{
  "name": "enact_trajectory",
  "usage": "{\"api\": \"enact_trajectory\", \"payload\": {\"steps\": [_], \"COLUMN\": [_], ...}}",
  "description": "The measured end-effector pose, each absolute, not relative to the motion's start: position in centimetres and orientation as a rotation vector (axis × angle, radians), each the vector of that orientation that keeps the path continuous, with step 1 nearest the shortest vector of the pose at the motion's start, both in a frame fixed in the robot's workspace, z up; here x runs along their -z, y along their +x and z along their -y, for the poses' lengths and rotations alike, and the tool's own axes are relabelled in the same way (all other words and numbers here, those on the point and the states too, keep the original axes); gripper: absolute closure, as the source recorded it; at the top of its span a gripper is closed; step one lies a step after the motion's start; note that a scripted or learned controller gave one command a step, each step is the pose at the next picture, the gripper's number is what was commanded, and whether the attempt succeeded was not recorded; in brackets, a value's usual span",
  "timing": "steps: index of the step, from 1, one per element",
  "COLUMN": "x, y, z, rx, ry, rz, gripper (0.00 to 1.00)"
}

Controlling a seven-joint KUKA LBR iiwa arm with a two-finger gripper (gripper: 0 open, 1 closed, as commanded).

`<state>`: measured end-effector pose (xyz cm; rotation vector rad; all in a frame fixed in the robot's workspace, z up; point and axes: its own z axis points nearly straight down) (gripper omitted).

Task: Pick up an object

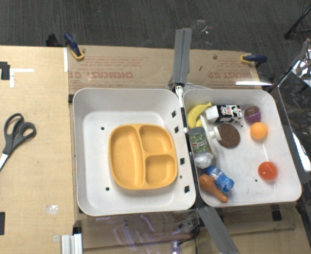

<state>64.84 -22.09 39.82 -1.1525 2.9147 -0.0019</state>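
White plastic, two shallow bins side by side on a wooden bench. Left bin (87, 142) holds one thing: a yellow plate (143, 156) with three compartments, lying flat near the middle. Right bin (282, 142) holds the loose objects, most of them crowded along its left wall. At the top of that wall, a banana (198, 112), curved; just right of it a small carton (227, 111) lying on its side, black-and-white print. Right of the carton, a purple piece (252, 113), too small to make out. Below the carton, a brown disc (229, 135). A green can (199, 139) lies below the banana, against the wall, with a crumpled clear scrap (202, 159) below it. Further down, a blue bottle (220, 178) lies tilted, touching a carrot (212, 188) near the lower left corner. Two balls sit apart from the cluster on the right side: an orange ball (258, 130) just below the purple piece, a red ball (267, 170) lower down, alone. Gripper: state cannot be told from this view. Off to the left on bare bench, scissors (12, 136), black handles. Behind the bins, a cardboard sheet (124, 70) pinned by two blue clamps (73, 45), one at each end.
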Motion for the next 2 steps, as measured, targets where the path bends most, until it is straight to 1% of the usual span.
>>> {"api": "enact_trajectory", "payload": {"steps": [1,2], "x": [-39.5,-41.3], "y": [60.7,64.6], "z": [22.1,22.1], "rx": [-0.001,0.001], "ry": [-1.651,-2.109], "rz": [-2.668,-2.320], "gripper": [1.00,1.00]}}
